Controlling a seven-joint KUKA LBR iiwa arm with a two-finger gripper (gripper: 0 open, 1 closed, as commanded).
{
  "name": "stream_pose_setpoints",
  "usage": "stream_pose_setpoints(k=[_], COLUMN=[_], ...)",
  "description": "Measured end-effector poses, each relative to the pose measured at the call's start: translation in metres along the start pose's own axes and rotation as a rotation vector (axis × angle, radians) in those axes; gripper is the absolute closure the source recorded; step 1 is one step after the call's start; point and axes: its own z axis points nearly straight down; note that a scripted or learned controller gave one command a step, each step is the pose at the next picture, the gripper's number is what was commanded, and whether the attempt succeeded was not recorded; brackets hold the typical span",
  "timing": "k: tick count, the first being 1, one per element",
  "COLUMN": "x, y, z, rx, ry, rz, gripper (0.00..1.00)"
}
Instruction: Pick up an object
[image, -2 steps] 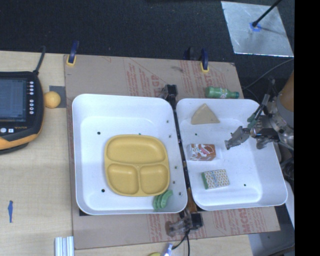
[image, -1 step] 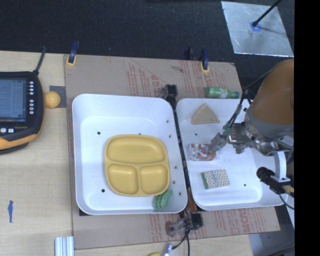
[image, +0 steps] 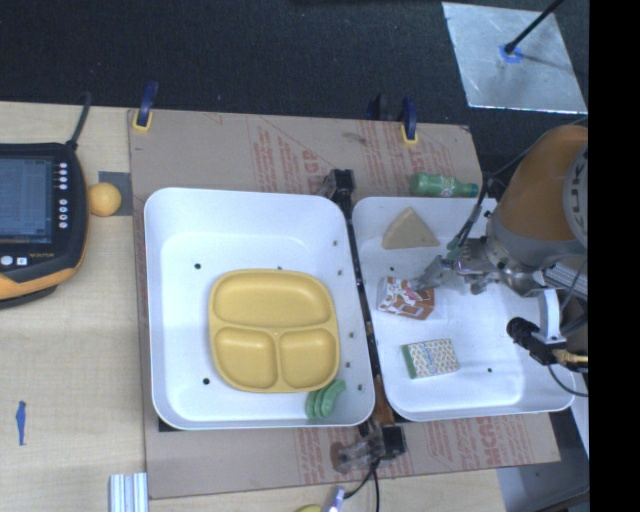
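Lying flat across the bench, a brown cardboard sheet (image: 300, 140) carries two shallow white bins side by side, the left bin (image: 170, 300) and the right bin (image: 500, 390), their inner rims meeting along a dark seam. Most of the left bin's floor is taken by a yellow divided plate (image: 272, 328) with three compartments, and a small green ridged object (image: 325, 400) lies just off the plate's lower right corner, near the bin's front wall. The grey arm (image: 540, 200), with its orange band, reaches in from the right over the right bin's upper half. Its gripper (image: 437, 272) hangs low over the bin floor, just above and to the right of a red and white printed packet (image: 405, 299); whether the tips touch the packet is unclear, and how the gripper is set cannot be told from this slant. A tan wedge (image: 409, 231) lies toward the bin's back wall, and a green patterned rectangular pad (image: 431, 357) lies nearer the front, well apart from the packet. A black handheld control pendant (image: 35, 222) rests on the wooden table at far left, with a yellow ball (image: 104, 198) just beside it, and a green bottle (image: 444, 185) lies on the cardboard behind the right bin.
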Motion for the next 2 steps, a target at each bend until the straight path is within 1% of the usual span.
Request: stream_pose_setpoints(k=[1,2], x=[0.0,0.065], y=[0.002,-0.038], z=[-0.012,-0.081], rx=[-0.003,0.012], ry=[-0.001,0.001], rz=[-0.004,-0.003], gripper=[1.0,1.0])
